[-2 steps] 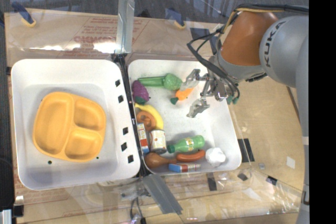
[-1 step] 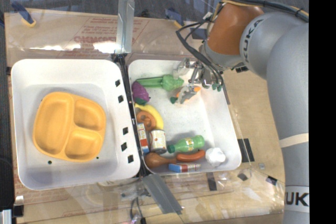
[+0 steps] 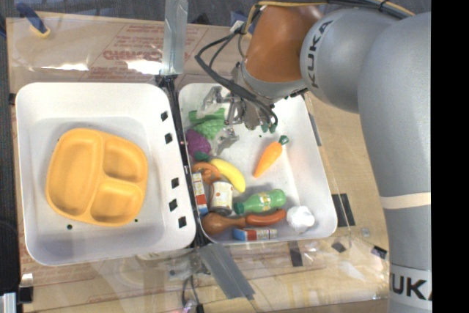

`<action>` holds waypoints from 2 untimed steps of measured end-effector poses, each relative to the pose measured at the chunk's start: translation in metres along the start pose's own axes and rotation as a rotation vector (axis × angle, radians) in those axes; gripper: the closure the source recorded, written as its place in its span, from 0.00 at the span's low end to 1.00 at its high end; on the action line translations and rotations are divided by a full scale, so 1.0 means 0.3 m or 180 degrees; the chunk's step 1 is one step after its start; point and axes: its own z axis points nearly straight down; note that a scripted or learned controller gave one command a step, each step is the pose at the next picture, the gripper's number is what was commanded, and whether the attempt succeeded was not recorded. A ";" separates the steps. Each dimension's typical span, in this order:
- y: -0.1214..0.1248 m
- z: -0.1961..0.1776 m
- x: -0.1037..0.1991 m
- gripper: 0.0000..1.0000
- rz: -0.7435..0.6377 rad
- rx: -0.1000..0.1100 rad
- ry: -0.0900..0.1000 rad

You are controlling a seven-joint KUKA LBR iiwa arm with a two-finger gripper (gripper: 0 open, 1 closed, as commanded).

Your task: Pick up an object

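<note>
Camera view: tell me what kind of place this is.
Probably a robotics lab's grasping test bench: a KUKA arm works over two white bins, taped-down plastic sheeting beneath, and toy food such as a carrot and banana.

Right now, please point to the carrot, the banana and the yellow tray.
carrot [image 3: 268,157], camera view, middle of its orange body.
banana [image 3: 229,174], camera view, middle of its curve.
yellow tray [image 3: 66,171], camera view, its left compartment.

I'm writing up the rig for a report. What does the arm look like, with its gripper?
The arm is smooth, rounded grey with a glossy orange band above the wrist. "KUKA" is printed in dark letters on the grey shell. Black cables loop around the wrist. The gripper is bare silver metal.
</note>
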 end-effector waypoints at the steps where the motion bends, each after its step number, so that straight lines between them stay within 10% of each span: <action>1: -0.152 -0.023 0.151 0.00 0.0654 0.0006 0.0012; 2: -0.275 0.038 0.142 0.00 0.0096 0.0021 -0.0080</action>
